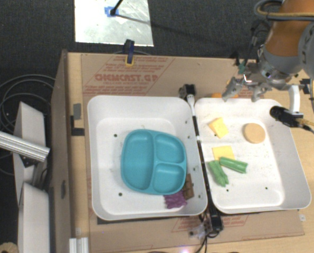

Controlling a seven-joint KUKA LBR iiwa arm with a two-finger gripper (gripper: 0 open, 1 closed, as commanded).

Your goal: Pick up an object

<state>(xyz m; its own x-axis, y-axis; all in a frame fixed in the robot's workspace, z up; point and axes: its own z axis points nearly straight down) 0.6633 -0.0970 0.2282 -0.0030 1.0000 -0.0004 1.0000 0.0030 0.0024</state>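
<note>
Hovering spread and empty over the right bin's [296,191] far rim, the claw [244,91] hasn't descended — next, centre over the biscuit [254,132].

We see smooth, glossy plastic in the teal divided plate [154,162] and white bins [146,107], on matt brown cardboard [125,78].

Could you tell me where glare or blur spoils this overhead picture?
Camera view: the shiny silver sheet on the dark floor glares; both white bins look bright and evenly lit; the grey two-finger gripper is slightly blurred.
</note>
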